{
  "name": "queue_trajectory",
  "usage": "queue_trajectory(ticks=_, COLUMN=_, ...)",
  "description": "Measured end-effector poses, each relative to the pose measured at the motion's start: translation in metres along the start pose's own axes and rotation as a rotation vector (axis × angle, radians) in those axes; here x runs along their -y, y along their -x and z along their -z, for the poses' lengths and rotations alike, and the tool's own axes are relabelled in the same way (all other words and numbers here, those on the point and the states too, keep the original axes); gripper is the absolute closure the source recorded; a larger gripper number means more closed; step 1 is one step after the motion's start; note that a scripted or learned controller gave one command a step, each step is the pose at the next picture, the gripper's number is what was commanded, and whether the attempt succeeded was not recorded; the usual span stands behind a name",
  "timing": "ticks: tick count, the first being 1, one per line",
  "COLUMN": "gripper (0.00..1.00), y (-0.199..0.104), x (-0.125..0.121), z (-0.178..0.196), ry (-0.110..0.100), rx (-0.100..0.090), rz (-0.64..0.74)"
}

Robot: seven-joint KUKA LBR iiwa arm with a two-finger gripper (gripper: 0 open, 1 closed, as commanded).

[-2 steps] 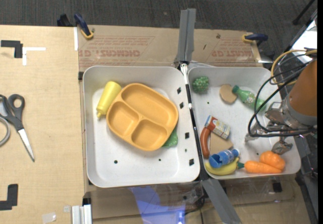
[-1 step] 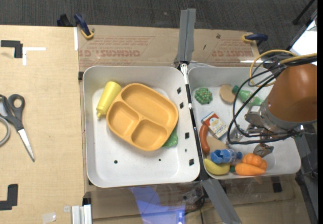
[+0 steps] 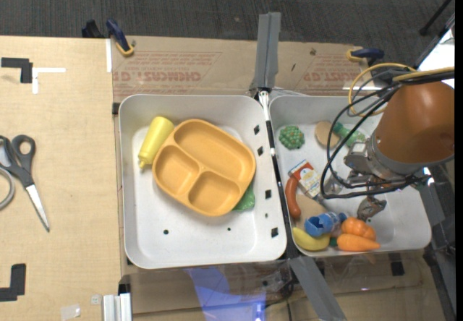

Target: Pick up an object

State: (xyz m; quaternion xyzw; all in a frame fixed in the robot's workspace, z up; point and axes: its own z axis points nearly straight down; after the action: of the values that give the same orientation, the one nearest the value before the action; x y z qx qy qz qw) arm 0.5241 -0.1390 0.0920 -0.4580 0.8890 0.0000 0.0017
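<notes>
mostly toy food (image 3: 340,234) in right bin (image 3: 405,236); orange tray (image 3: 204,166) in left bin (image 3: 192,240)

Seen from above at a slant: 2 white bins side by side on the bench (image 3: 58,168). In the left bin (image 3: 195,240), an orange divided plate (image 3: 204,166) with 3 compartments, a yellow bottle (image 3: 154,140) touching its left edge, something green (image 3: 247,200) peeking out at its lower right. In the right bin (image 3: 405,229), a green ball (image 3: 292,137), a red sausage (image 3: 291,195), a blue item (image 3: 320,224), a banana (image 3: 311,241), 2 carrots (image 3: 354,235). Above the right bin, the hand (image 3: 371,205), under the orange-banded arm (image 3: 418,128) and cables. Scissors (image 3: 27,178) at far left.
</notes>
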Motion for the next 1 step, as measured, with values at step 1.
queue_trajectory(ticks=1, gripper=0.0, y=0.0385, x=-0.0162, z=0.0003, ry=-0.001, rx=0.001, rz=0.067)
